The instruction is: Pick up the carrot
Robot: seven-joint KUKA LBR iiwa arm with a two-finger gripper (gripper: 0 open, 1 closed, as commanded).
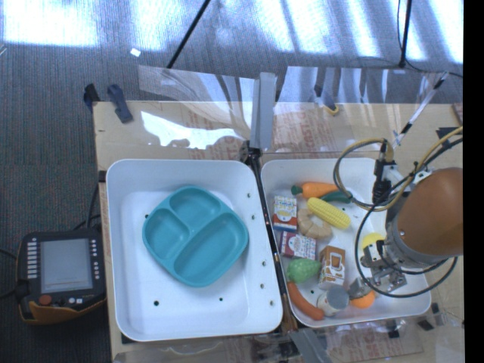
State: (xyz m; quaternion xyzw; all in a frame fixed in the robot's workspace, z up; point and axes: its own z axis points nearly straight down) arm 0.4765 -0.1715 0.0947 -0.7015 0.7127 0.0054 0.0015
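On the floor at the far left lies one teach pendant point(62, 272) with a grey screen. Next comes the left bin point(128, 203), which bears one teal divided plate point(196, 235) with three compartments. The right bin point(276, 169), touching it along the middle seam, holds the rest: three small printed cartons, two stacked near its left wall point(285, 211) point(298, 245) and one brown carton point(332, 266) further right; one beige bread-like piece point(314, 226); one yellow corn cob point(328, 212); one green leafy lump point(302, 270); one red-orange sausage shape point(304, 301) at the front edge; and one orange fruit point(364, 299). The carrot point(319, 190), orange with a green top pointing right, lies near the bin's back wall, just behind the corn. At the right, the gripper point(376, 277) hangs low over the bin's front right part, well apart from the carrot; whether its fingers are spread or closed cannot be told.
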